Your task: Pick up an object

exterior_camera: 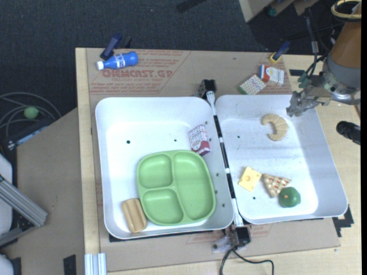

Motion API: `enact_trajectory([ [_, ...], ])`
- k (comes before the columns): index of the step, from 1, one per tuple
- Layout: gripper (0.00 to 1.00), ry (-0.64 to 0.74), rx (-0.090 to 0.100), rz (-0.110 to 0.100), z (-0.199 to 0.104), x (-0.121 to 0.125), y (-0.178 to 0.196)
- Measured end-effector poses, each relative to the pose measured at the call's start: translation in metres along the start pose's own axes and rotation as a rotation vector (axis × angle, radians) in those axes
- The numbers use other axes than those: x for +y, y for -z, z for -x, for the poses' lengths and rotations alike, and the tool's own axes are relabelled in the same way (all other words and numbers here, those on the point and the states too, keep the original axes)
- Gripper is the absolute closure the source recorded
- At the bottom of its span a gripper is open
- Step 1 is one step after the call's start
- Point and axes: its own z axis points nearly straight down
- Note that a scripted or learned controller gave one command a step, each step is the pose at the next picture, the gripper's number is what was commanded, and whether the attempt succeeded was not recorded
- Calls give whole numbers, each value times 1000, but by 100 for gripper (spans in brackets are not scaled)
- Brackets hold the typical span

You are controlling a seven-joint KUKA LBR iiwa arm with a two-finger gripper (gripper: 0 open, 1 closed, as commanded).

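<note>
Grey and orange-banded, the arm reaches in over the far corner of the right-hand shallow white bin (321, 171), and its two-finger gripper (299, 104) hangs at the bin's upper rim with nothing seen between the fingers; whether those fingers stand apart or together I cannot tell, since they are small and dark against the rim. The step in hand looks like the approach, with no grasp made yet. Nearest the fingers, just beside them toward the bin's middle, lies a curved tan croissant-shaped pastry toy (276, 125), the likeliest thing to take (though the task names none). Well apart from the fingers, at the bin's near end, sit a yellow wedge of cheese (249, 178), a tan triangular pizza slice (274, 184) and a small round green fruit (289, 197), close together. In my judgement the next move calls for shifting the fingers over the pastry, lining them across its narrow curve, and lowering until they straddle it before closing.
</note>
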Motion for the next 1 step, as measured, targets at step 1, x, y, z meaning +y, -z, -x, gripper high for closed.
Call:
enact_trajectory([
  [1, 0, -1, 1, -5, 0, -1, -2],
])
